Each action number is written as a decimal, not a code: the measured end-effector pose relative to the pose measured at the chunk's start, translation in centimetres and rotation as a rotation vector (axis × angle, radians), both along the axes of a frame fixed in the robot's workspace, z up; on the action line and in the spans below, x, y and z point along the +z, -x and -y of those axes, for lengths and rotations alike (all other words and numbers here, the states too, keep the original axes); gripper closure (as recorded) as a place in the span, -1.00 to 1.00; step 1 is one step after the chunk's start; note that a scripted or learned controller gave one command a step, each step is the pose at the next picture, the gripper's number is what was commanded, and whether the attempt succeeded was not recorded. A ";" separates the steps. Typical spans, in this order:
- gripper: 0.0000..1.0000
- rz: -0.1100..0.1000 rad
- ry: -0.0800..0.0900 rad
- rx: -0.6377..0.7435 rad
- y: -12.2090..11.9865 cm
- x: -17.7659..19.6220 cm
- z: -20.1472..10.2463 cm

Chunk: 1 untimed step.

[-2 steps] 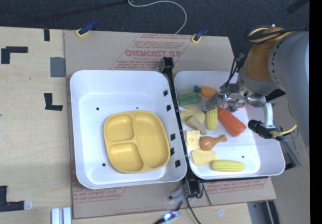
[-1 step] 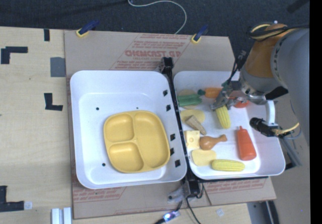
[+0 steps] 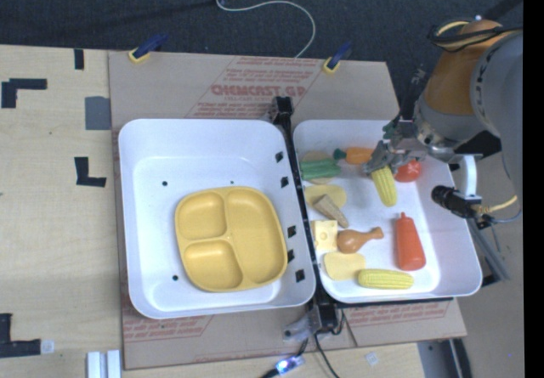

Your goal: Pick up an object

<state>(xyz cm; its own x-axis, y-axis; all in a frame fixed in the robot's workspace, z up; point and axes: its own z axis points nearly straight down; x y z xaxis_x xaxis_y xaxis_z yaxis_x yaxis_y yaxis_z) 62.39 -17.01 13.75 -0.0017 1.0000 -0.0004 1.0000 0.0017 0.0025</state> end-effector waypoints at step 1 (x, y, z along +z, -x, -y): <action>1.00 0.002 0.000 0.000 -0.8 4.6 -0.4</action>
<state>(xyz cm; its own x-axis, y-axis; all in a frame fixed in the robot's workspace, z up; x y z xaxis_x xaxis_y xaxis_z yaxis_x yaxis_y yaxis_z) 63.20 -16.62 18.35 -0.0021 1.0000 -0.0008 1.0000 0.0021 0.0041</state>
